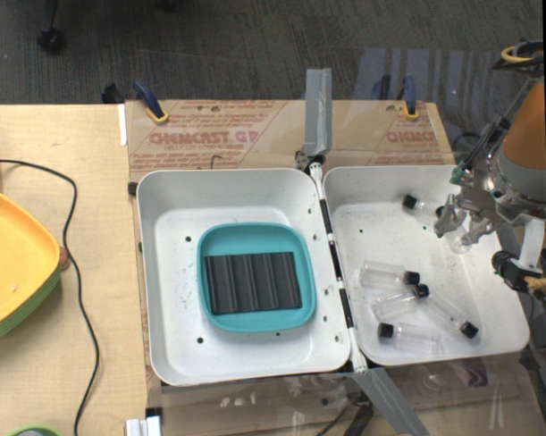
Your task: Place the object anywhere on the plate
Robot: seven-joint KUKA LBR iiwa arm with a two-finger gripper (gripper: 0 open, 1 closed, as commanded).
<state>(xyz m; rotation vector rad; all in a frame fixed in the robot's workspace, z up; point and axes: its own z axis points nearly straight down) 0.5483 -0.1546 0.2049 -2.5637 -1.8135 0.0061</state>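
A teal square plate (255,278) with a dark ribbed centre lies in the left bin (167,261). Several clear tubes with black caps lie in the right bin (362,209). One tube (383,273) is near the middle and another tube (409,333) is near the front. A third tube (416,204) sits at the back, just left of my gripper. My gripper (461,222) hangs over the right bin's back right part, above the floor. A pale translucent shape shows just under it, and I cannot make out what it is.
The divider (329,246) between the two bins runs front to back. Brown cardboard (216,134) with clamps lies behind the bins. Yellow and green dishes (15,266) and a black cable (79,291) lie on the wooden bench at left.
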